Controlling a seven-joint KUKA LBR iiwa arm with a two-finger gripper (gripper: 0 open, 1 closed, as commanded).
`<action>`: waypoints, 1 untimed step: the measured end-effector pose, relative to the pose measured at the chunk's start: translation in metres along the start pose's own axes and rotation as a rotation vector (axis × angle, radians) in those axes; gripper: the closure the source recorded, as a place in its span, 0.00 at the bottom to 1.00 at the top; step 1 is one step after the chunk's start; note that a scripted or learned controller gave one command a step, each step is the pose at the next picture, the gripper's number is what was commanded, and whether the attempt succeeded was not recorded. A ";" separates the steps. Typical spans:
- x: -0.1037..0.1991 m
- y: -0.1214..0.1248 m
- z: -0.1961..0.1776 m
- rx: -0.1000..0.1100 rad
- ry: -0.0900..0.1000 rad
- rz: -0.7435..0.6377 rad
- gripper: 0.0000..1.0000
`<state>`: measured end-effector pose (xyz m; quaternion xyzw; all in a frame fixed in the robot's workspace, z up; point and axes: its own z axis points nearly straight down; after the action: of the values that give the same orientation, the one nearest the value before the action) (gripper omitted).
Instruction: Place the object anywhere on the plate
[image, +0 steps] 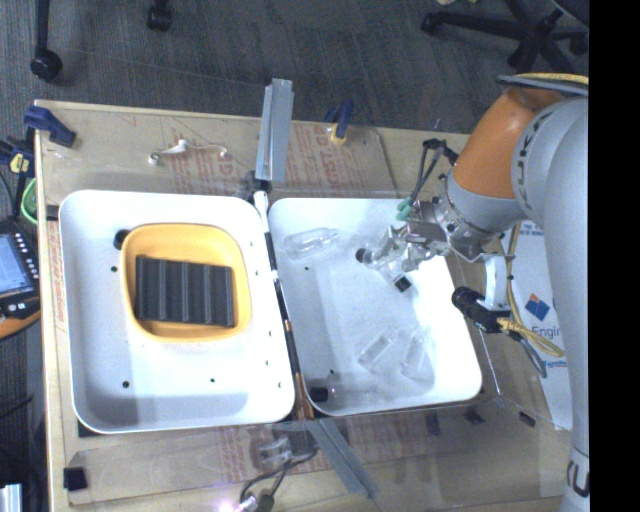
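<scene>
Over the right white bin (455, 385), the gripper (392, 262) seems to grip a clear plastic object (374, 252), though I cannot tell; the yellow rounded plate (185, 243) sits left.

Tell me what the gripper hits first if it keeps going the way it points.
Probably the floor of the right bin: the gripper points down there, beside a clear object. Depth is unclear.

The arm (540, 140) is a thick rounded grey tube with a broad orange band (495, 140) above the wrist, and a paler grey collar sits below that band. Thin dark cables (428, 170) loop from the wrist to the gripper (400, 262), a small cluster of silvery metal and black parts with a green spot.
</scene>
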<state>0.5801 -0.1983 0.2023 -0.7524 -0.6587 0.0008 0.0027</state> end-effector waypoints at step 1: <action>0.064 -0.015 -0.016 0.000 -0.001 -0.166 1.00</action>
<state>0.5733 -0.1332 0.2183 -0.6952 -0.7188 0.0012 0.0025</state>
